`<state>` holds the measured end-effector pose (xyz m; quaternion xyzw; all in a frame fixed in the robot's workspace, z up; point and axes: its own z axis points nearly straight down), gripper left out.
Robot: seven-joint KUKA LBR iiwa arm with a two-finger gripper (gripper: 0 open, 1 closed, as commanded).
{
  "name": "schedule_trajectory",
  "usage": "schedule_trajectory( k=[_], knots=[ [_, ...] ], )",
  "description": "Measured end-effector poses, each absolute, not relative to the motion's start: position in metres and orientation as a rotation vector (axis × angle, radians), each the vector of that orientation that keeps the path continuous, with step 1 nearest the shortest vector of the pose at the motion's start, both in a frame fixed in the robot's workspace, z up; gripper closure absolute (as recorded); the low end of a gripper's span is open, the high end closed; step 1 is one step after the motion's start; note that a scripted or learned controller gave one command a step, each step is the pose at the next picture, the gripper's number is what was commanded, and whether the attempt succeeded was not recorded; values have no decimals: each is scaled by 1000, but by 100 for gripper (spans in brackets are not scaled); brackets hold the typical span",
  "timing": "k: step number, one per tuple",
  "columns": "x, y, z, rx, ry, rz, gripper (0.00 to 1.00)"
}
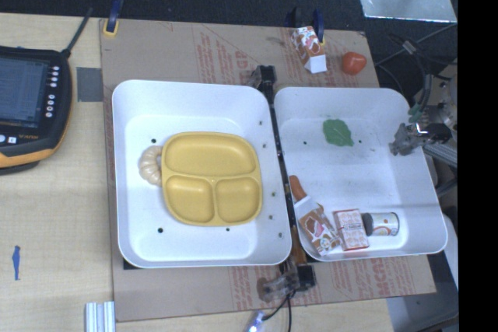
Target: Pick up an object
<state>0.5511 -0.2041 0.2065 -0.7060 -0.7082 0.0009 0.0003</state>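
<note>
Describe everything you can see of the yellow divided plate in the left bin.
The yellow, glossy, plastic-looking divided plate is a rounded rectangle with one wide compartment above two smaller ones. It lies flat and upright in the middle of the left white bin, its compartments bare. A pale tan rounded object sits against its left edge.
</note>
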Motion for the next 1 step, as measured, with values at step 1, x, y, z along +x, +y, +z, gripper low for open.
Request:
schedule_trajectory(
  k=[1],
  knots=[
    [551,-204,206,-2217,-2224,3,0]
  ],
)
